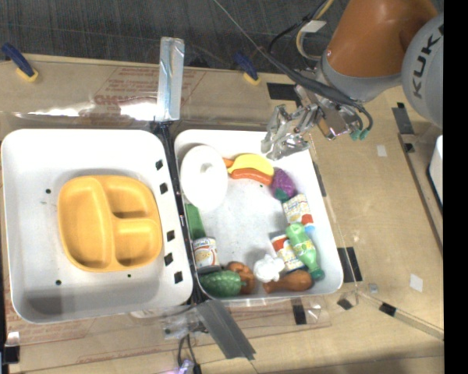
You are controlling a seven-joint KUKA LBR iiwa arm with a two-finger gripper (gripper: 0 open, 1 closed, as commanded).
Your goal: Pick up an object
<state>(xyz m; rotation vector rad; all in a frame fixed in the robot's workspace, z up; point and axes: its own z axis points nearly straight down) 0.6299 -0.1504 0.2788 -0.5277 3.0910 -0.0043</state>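
Observation:
My gripper (278, 140) hangs over the far right corner of the right bin (242, 216), its metal fingers pointing down with nothing visible between them. Just below it lie a yellow banana (251, 164) and a purple grape bunch (283, 182). A white round plate (203, 176) leans at the bin's far left. Along the right wall sit a small labelled carton (296, 207) and a green bottle (303, 246). At the near edge lie a green cucumber (221, 283), a brown drumstick (290, 281), a small can (205, 252) and a white crumpled item (268, 269).
The left bin (23, 209) holds a yellow divided tray (109, 221). A silver tape strip (171, 76) stands at the far edge between the bins. Cables run from the arm's orange band (374, 29) toward the wrist. Bare bench lies to the right.

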